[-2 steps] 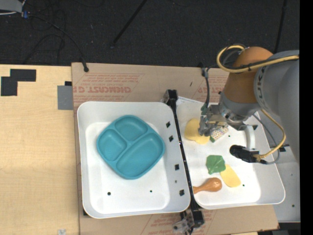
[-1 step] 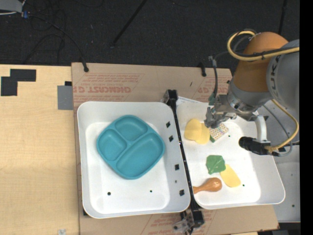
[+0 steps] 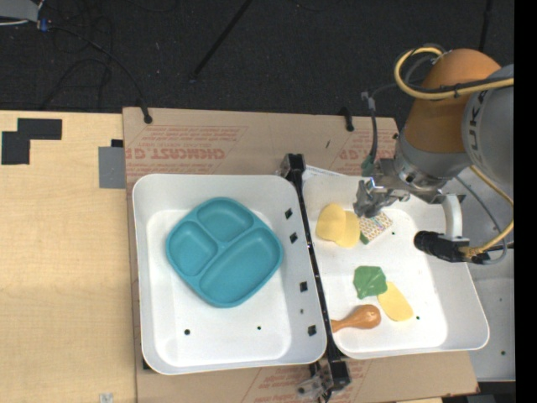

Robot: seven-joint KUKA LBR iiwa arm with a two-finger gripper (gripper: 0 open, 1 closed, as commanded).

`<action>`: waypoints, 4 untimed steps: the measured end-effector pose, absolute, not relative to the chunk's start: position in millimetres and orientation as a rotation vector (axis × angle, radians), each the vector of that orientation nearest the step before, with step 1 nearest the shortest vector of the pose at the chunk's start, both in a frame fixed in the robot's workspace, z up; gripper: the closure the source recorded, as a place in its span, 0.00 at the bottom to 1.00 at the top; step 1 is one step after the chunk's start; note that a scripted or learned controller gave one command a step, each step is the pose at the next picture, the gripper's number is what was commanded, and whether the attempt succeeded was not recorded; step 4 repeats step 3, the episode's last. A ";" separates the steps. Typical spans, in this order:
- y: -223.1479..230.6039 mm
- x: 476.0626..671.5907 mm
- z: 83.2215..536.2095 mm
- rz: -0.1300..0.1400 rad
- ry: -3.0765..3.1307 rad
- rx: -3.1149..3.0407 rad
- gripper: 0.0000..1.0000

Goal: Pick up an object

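My gripper [image 3: 369,203] hangs over the back of the right bin [image 3: 457,330], reaching in from the right. Just below it lies a small checkered piece [image 3: 377,226], partly under the gripper. To its left rests a pale yellow lump [image 3: 336,225]. A green leafy piece [image 3: 367,280] lies toward the front, with a small yellow piece [image 3: 397,303] touching its right side. At the bin's front an orange gourd-shaped item [image 3: 357,317] rests on its side. I cannot see anything held in the gripper.
The left bin [image 3: 159,217] holds a teal divided plate [image 3: 224,251]. A black divider rail [image 3: 304,259] runs between the two bins. Cardboard lies under both bins, and a wooden benchtop [image 3: 59,267] extends to the left.
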State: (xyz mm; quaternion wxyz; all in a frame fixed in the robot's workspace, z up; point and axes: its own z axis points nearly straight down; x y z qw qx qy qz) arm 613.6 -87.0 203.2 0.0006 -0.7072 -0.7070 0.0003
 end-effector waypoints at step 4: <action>77.3 610.1 225.7 0.001 -2.226 -2.213 1.00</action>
